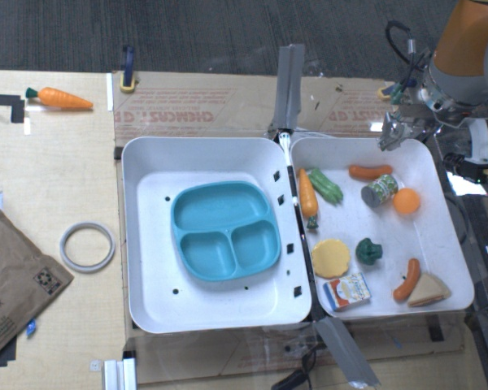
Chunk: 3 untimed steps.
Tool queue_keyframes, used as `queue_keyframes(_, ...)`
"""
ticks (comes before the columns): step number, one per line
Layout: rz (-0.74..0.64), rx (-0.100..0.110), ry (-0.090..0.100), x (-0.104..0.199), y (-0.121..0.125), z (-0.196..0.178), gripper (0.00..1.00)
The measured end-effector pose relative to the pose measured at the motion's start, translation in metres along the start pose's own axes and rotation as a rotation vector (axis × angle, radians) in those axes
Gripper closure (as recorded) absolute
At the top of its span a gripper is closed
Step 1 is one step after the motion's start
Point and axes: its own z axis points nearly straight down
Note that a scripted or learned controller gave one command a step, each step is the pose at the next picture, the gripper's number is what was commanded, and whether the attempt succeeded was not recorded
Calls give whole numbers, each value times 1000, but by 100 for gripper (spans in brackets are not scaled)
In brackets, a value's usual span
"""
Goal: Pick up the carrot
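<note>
Two shallow white plastic bins sit side by side on a pale wooden desk (49, 161). The left bin (138, 218) holds a light blue three-compartment tray (225, 230), with bare white floor all round it. The right bin (439, 210) is crowded. The slim orange carrot (308, 195) lies lengthwise along its left wall, just inside the divider between the bins, pointed end toward the far rim. A green bean pod (326, 186) lies just beside it on the right, so the carrot has little free room on either side. The grey arm with its orange band (465, 31) enters from the upper right — its pincer (392, 135) hangs over the bin's far right corner, well apart from the carrot. Whether the pincer is spread or pressed together cannot be told.
</note>
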Motion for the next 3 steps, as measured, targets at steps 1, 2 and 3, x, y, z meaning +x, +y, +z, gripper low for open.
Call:
queue_keyframes(1, -146, -2, -1, -77, -53, -46, 100)
queue_keyframes(2, -341, 0, 1, -8, -52, -15, 100)
queue_keyframes(3, -616, -3, -1, -78, -122, -68, 100)
